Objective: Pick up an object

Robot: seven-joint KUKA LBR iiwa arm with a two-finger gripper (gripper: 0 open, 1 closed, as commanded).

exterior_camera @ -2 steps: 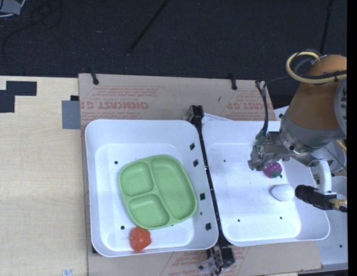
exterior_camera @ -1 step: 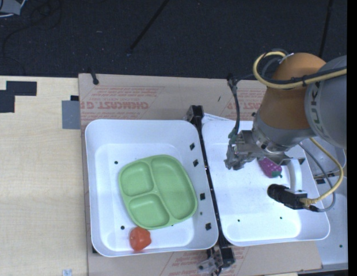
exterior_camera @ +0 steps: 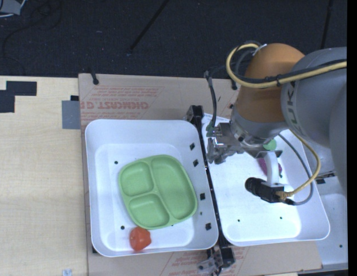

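Objects for picking lay in both bins: a green divided plate sat in the middle of the left bin, with a small red-orange item touching its near edge by the bin's near wall. In the right bin, a slim pink-and-white object lay towards the far right, partly hidden under the arm, and a little green thing peeked out just beyond it; what either was could not be made out. The end effector hung low over the right bin's far left corner, close to the wall shared by the bins, and its opening could not be told from this angle. Nothing was visibly caught in it, so I judged the pick not yet made: a target remained to be closed on and lifted
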